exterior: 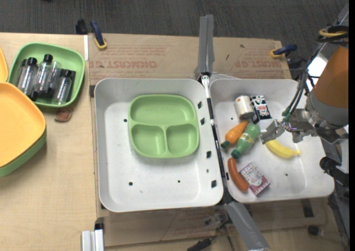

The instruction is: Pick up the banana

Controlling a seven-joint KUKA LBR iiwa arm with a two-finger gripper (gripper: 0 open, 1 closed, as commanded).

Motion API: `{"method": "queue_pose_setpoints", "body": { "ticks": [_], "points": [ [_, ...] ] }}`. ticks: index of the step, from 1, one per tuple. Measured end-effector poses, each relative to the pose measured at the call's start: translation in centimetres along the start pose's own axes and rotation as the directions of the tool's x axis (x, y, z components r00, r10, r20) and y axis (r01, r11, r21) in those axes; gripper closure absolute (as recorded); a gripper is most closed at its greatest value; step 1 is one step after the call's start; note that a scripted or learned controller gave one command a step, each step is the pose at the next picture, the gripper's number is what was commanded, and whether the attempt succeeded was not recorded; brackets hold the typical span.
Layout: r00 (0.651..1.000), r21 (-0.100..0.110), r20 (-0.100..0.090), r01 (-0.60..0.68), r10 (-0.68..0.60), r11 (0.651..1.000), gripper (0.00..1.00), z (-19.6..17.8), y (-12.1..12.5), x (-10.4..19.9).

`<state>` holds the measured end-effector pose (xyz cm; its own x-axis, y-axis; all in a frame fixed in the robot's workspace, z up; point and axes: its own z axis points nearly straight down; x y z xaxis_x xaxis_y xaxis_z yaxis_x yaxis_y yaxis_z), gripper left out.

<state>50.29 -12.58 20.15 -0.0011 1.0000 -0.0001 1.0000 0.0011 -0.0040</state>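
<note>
Hand (275, 131) over right bin (310, 180), just above banana (283, 149) (fingers spread, nothing between them); bottle (246, 140) beside.

banana (282, 149) | yellow; curved; lying flat | right bin; right of centre

Yellow banana (283, 149); orange carrot (237, 131); light-green tray (164, 126); 2 white bins (111, 133).

bench (66, 189) | two white bins (111, 189) | green tray of bottles (47, 75) | orange plates (19, 127)
</note>
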Motion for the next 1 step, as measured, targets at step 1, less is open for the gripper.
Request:
{"method": "queue_pose_setpoints", "body": {
  "ticks": [1],
  "points": [
    [0.916,0.002,0.0,-0.401,0.401,0.916,0.0,1.66,-2.61,1.79]
  ]
}}
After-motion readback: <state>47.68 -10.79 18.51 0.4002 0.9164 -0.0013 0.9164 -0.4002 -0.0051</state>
